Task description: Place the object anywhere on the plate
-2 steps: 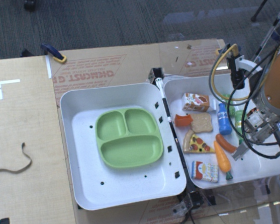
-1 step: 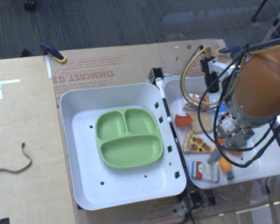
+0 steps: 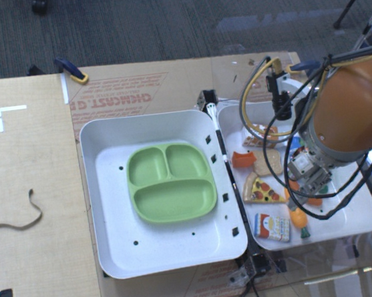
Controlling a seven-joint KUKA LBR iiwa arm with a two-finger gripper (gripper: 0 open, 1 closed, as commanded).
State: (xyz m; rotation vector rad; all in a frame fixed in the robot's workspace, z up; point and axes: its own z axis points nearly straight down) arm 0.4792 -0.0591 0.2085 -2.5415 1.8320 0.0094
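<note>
Hovering over the right bin (image 3: 356,221), the claw (image 3: 309,178) is buried under wrist, cables and orange band; cannot tell its state. Toys crowd beneath it: pizza slice (image 3: 261,190), red piece (image 3: 243,159), small carton (image 3: 273,226), orange carrot-like item (image 3: 299,219), others partly hidden. Green plate (image 3: 172,182), 3 compartments, sits in the left bin (image 3: 103,188), well apart from the toys.

Green three-compartment plastic plate (image 3: 171,182) sits centred in the left white bin (image 3: 106,208). Right white bin (image 3: 355,214) just beside it holds the toy food: pizza slice (image 3: 261,190) near its left wall, small printed carton (image 3: 272,227) nearer, orange carrot (image 3: 299,221) right of the carton. Grey-and-orange arm (image 3: 352,107) overhangs the right bin.
</note>
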